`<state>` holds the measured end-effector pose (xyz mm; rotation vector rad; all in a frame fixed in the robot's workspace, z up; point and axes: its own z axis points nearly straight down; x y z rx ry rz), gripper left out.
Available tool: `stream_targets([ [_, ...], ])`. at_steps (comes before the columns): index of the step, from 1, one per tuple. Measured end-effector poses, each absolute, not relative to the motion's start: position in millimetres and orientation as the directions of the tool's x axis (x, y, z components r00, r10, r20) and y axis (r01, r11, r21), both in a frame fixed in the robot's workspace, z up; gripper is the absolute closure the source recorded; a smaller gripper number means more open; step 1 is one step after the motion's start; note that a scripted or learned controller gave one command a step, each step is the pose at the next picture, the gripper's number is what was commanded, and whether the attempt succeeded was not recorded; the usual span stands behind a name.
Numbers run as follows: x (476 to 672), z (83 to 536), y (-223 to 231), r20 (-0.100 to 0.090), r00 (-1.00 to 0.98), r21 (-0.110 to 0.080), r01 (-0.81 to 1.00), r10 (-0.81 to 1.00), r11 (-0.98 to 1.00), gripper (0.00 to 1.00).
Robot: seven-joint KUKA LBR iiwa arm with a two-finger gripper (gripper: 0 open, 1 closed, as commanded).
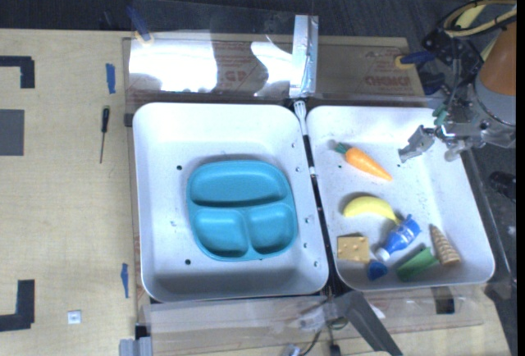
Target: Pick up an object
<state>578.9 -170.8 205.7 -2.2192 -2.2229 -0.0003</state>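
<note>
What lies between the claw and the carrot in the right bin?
Nothing: in the camera view, the stretch between the claw and the carrot is bare white floor of the right bin.

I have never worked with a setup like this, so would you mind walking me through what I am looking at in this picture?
This is one camera fixed above a bench, looking down at a slant. On the bench sit two shallow white bins side by side. The left bin holds a blue divided plate. The right bin holds small toy items: a carrot, a banana, a cracker-like square, a blue and white tube, a green piece and a brown cone.

The grey machine entering from the right is a robot arm, and its two-finger gripper hangs over the upper right part of the right bin. Nothing is between its fingers, so no object has been picked up yet. The nearest item to it is the carrot.
</note>
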Motion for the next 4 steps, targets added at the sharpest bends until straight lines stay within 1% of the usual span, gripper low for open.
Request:
stream_targets([
  [1,589.2,93,-138,0.001,0.100,-0.002,0.995,0.995,-0.100,0.00],
  [2,628.1,87,-91,0.001,0.075,0.005,0.997,0.997,-0.075,0.00],
  [3,629.9,100,-91,0.000,0.073,0.011,0.997,0.997,-0.073,1.00],
  [4,618.6,188,-8,0.003,0.133,0.006,0.991,0.991,-0.133,1.00],
])
